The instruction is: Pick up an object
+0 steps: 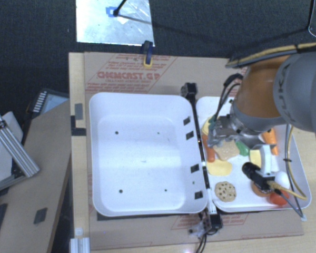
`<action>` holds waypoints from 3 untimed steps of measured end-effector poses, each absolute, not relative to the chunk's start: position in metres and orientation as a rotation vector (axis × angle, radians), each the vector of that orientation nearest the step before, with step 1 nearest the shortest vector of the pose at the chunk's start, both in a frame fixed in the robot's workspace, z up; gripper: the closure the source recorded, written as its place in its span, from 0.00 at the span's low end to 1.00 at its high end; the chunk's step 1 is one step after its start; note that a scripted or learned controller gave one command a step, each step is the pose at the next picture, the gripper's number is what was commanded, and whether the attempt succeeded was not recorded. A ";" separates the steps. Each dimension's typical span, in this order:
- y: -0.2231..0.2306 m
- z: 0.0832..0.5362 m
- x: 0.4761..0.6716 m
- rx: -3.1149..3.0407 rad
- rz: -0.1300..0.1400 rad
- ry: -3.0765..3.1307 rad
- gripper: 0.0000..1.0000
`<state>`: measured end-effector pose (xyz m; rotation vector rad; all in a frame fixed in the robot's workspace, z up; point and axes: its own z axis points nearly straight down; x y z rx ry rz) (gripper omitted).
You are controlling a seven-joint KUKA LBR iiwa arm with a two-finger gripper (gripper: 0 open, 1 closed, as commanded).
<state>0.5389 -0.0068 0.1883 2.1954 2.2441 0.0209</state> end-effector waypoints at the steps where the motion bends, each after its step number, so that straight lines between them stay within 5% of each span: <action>1: 0.062 0.343 0.578 2.199 0.029 2.228 1.00; 2: 0.066 0.492 0.568 2.206 0.026 2.219 1.00; 3: 0.074 0.532 0.578 2.212 0.009 2.224 1.00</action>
